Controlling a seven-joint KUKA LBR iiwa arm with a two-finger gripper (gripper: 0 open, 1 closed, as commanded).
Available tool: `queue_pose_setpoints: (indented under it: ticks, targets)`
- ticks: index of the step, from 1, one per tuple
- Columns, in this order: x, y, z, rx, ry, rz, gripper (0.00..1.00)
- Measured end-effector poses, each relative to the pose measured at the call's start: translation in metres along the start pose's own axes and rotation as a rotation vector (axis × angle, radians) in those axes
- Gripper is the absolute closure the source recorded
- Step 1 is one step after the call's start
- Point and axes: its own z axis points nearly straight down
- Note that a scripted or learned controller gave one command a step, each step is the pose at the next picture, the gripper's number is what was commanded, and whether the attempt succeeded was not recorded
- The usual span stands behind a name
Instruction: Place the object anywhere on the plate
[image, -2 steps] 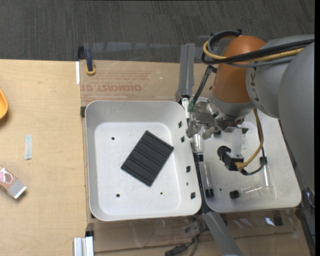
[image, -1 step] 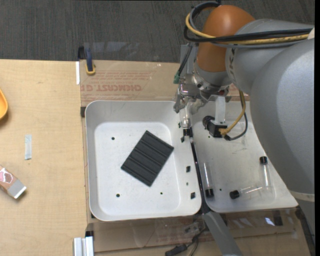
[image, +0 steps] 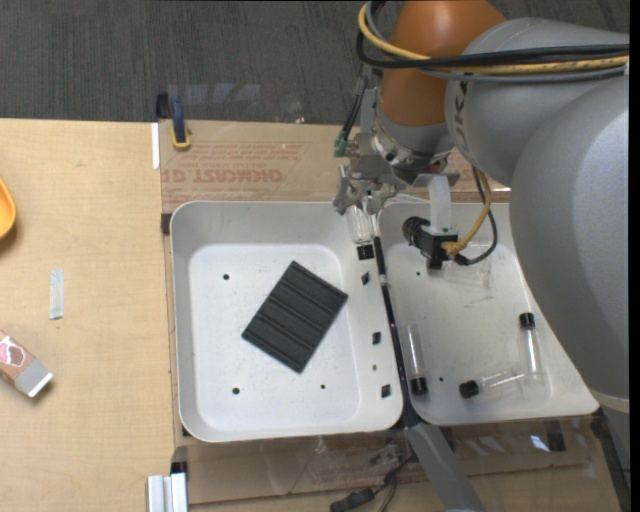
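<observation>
The end effector is hovering over the divider between the two white bins, gripping a clear tube with a black cap between its narrowed fingers. The dark ribbed plate is lying in the left bin. It should carry the tube leftward, descend squarely over the plate's centre, then let go low.
</observation>
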Motion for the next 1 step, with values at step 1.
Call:
queue_pose_setpoints:
  ticks: [1]
  targets:
    - [-0.0019, -0.0571, 0.033, 0.001, 0.002, -0.416, 1.0]
